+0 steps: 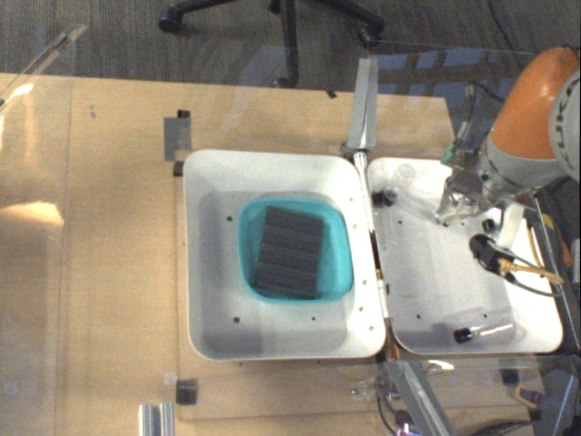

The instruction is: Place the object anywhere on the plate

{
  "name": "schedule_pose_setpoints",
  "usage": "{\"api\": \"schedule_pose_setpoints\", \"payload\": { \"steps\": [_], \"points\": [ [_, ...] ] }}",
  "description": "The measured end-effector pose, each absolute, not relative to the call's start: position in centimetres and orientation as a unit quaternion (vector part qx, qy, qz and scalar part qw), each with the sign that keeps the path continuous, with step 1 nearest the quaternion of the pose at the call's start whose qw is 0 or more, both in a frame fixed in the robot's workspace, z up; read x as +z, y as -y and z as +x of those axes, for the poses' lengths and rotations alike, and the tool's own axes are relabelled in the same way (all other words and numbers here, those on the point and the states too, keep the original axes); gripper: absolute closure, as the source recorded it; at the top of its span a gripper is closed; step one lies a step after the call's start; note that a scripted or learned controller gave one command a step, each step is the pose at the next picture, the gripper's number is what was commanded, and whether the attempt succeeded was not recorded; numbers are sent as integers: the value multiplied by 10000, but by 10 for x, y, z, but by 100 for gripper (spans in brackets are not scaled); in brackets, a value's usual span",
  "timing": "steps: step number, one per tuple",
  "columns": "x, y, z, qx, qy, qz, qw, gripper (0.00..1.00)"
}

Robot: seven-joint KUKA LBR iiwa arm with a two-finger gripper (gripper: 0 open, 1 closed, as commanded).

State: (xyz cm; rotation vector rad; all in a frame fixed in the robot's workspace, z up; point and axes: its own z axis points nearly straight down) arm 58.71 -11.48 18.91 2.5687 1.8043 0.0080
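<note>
Left bin (204, 271): contains teal plate (338, 271), with dark ridged block (290, 252) lying flat on it. Right bin (427, 316): contains small marker-like item (481, 332) near front edge. Gripper (451, 209) over right bin's rear; finger spacing cannot be determined, nothing seen held.

A pale wooden bench (100, 271) filled most of the scene, its top glossy, with a bright patch of reflected light (32, 213) near its left edge. Beyond the bench's far edge lay a dark grey carpeted floor (109, 16). On that carpet stood the black star-shaped base of an office chair (286, 12), its legs spread out from a central column. A small dark bracket (179, 137) sat on the bench top, with another small block (186, 390) near the front edge.
</note>
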Motion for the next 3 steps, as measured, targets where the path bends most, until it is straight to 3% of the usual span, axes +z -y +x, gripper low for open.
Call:
{"api": "schedule_pose_setpoints", "payload": {
  "steps": [1, 2, 3],
  "points": [
    [189, 115, 587, 25, -5750, 8182, 13, 0],
    [316, 152, 654, 36, -6346, 7729, 51, 0],
    [412, 196, 670, 44, -6027, 7979, 70, 0]
  ]
}}
